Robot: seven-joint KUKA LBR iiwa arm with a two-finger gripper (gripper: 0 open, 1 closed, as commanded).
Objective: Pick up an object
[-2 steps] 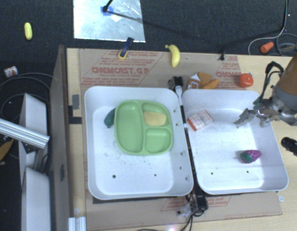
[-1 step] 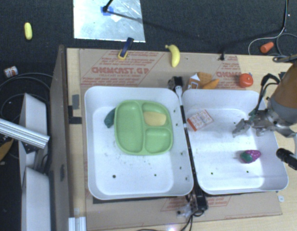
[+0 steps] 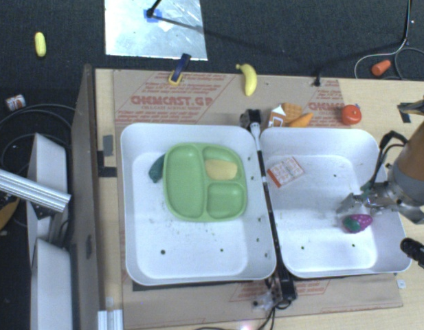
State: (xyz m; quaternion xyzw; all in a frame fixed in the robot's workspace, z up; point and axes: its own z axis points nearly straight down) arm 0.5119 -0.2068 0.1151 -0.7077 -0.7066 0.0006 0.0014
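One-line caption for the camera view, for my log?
Gripper poised over purple object in right bin; green tray sits in left bin.

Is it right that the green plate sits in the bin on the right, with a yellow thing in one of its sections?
Not quite. In the camera view the green plate sits in the left bin, not the right one. The yellow thing does lie in one of its sections.

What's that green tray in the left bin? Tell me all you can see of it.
The green tray looks like smooth pale green plastic with rounded corners, divided into one large compartment on its left and two smaller ones on its right. It lies flat in the left bin, toward the bin's back. A yellow object sits in its upper right compartment, and a dark teal object lies against its left edge.
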